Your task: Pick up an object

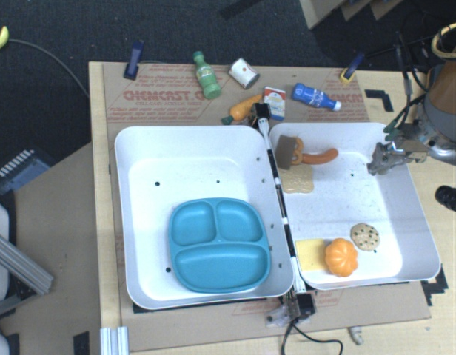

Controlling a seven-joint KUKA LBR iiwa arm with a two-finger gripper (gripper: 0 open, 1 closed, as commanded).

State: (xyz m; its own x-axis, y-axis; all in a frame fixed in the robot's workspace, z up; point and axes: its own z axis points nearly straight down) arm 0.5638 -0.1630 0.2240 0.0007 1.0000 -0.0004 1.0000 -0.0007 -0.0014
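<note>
Gripper [379, 159] sits at the far right rim of the right-hand shallow white bin [417, 205], near its upper corner; arm enters from the right. Fingers too small and dark to resolve: cannot tell whether they are parted or closed, and nothing visible is carried.

Candidate objects, all in the right bin: small orange pumpkin-shaped toy [340, 257] at the near edge, touching a flat pale-yellow square slice [308, 253]; round speckled cookie [365, 236] just beside the pumpkin; orange-brown sausage [319, 155] at the far end, next to a grey-brown slab [289, 152] and a tan bread-like square [297, 180]. The left white bin [139, 161] holds a blue three-compartment plastic plate [219, 243].

Judgement: approach step, no grasp made. The sausage is the nearest target, well apart from the gripper across bare bin floor. Next move calls for translating left over a chosen object, aligning, then descending.
</note>
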